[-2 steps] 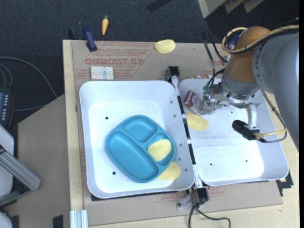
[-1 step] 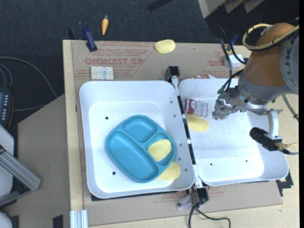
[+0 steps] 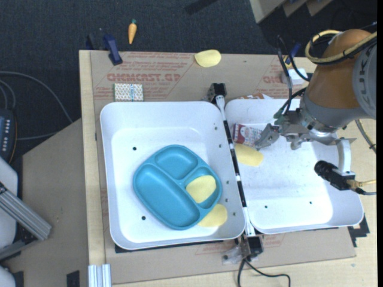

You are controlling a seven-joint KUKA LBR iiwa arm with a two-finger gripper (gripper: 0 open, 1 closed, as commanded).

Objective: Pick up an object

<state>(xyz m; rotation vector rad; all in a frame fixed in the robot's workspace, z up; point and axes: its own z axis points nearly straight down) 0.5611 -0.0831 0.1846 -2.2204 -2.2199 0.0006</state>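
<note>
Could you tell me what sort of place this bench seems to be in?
Probably a robotics lab test cell: a board-topped bench with two white bins, a KUKA arm reaching in, toy-like items such as a blue divided plate, and loose cables on dark carpet.

A small orange carrot [image 3: 132, 31] and a blue clip [image 3: 112, 49] lie at upper left, by dark carpet [image 3: 48, 23].
</note>
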